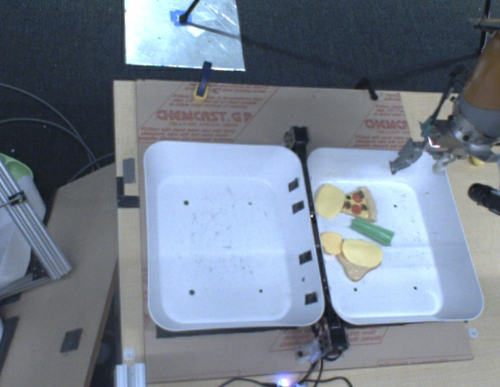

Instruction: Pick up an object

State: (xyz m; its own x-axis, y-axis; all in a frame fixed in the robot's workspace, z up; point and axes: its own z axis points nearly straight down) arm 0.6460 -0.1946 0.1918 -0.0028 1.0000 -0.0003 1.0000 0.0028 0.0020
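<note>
Nearest item: round yellow plastic disc point(361, 253), seen low in the right white bin point(456, 240), resting on a tan piece.
Green cylinder point(372, 231): lying just above it, long axis running down to the right.
Two-finger gripper point(411, 158): seen above the bin's upper right rim; grasp state cannot be told.
Bearing: cluster lies down-left of the gripper, well apart.

Count: two white bins point(226, 156). Toy food: one pizza slice point(360, 203), one green stick point(372, 231), three yellow pieces point(330, 201).
</note>
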